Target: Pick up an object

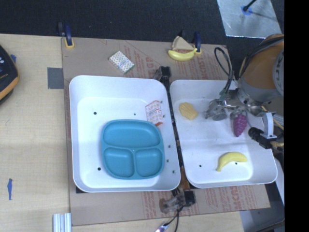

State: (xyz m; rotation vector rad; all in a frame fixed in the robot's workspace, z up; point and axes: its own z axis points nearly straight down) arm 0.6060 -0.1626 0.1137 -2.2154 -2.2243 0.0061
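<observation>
Left bin (77, 129): blue divided tray (132, 149), small carton (154, 112) at far right edge. Right bin (193, 175): yellow lump (188, 111), banana (231, 160), purple grapes (239, 123) just beside gripper (218, 111), unheld.

Probably a robotics lab: clamped cardboard sheet (203, 57) on a wooden bench (34, 144), twin white bins (77, 129), cabling.
</observation>
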